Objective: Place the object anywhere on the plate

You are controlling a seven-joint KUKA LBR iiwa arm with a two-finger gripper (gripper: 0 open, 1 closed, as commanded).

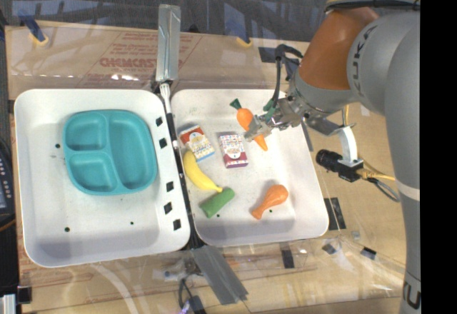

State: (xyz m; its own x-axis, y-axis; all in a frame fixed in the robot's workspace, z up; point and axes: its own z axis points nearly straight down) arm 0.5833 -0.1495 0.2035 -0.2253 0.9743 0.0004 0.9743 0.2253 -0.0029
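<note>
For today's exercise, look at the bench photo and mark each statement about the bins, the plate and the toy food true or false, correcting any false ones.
1. The teal divided plastic plate lies in the left white bin. True.
2. The yellow toy banana rests on the plate. False: it lies in the right white bin.
3. The gripper is over the right bin, by the orange toy carrot. True.
4. The orange toy drumstick lies in the left bin. False: right bin.
</note>
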